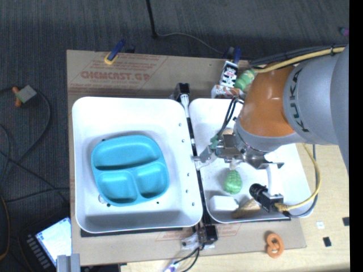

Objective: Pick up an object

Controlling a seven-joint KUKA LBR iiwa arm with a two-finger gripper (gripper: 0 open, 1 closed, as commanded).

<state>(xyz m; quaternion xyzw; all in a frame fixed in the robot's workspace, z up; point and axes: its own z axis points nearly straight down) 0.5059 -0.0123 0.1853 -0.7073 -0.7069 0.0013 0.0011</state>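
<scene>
Gripper (232, 164) hung low over the right bin (207, 115), directly above the green object (233, 182), wrist and arm blocking the view of the business end, so I couldn't tell whether it was spread wide, narrowed, or already on anything. Green object lay on the bin floor near the middle, towards the front wall, with a tan object (247, 209) just beside it at the front edge; the two looked close but I couldn't tell if they touched. Green one read as small, lumpy and probably soft and light: low risk of damage, should give under a squeeze and not slip much. Best hold, in my judgement, was across its narrow width at mid-body, coming straight down, keeping clear of the tan piece. Left bin (113, 115) held only a blue tray (129, 169), rigid, broad and flat, a poor candidate for a pinch grasp.
</scene>
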